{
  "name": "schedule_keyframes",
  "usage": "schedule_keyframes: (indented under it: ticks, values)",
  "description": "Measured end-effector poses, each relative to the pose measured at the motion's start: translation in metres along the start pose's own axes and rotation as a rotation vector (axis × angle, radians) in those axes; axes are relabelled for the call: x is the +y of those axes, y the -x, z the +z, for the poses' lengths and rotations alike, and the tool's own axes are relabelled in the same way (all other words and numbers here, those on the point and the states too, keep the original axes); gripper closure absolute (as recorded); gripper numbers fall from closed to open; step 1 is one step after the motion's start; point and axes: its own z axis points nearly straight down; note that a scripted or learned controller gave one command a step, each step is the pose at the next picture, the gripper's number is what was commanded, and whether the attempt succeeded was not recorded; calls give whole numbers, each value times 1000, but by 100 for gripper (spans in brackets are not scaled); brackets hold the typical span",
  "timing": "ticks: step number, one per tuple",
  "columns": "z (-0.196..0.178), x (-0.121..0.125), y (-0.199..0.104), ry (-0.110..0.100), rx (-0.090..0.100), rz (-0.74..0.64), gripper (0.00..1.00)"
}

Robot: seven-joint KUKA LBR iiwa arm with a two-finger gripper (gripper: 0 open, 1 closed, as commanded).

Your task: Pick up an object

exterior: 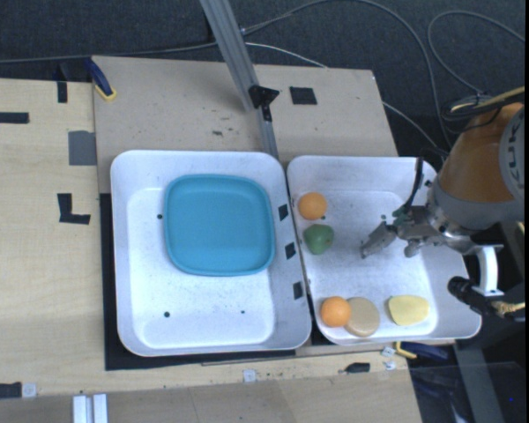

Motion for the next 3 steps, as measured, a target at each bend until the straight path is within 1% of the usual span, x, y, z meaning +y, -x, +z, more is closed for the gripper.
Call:
schedule_keyframes:
  ticks: [1, 2, 3]
  values:
    - [51, -9, 6, -1, 0, 0, 0]
    - [60, -8, 6, 6, -2, 0, 0]
    - [49, -7, 7, 8, -3, 0, 100]
